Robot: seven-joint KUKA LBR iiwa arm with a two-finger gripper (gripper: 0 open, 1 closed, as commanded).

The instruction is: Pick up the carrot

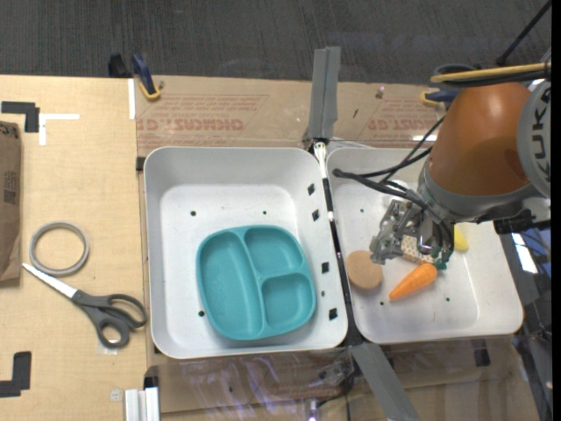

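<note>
Gripper (405, 238), metal two-finger, hangs over right white bin (491, 318); grip state impossible to tell, nothing seen held. Small orange tapered carrot (413, 281) lies just below-right of gripper, apart. Long axis slants, thick end up-right, tip toward tan round piece (364, 270).

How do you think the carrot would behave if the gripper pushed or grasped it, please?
The carrot looks like a smooth, rigid toy, so probably stiff and light. Its tapered, rounded shape may roll or pivot when nudged, perhaps towards the round tan piece beside it. A glossy surface could slip.
</note>
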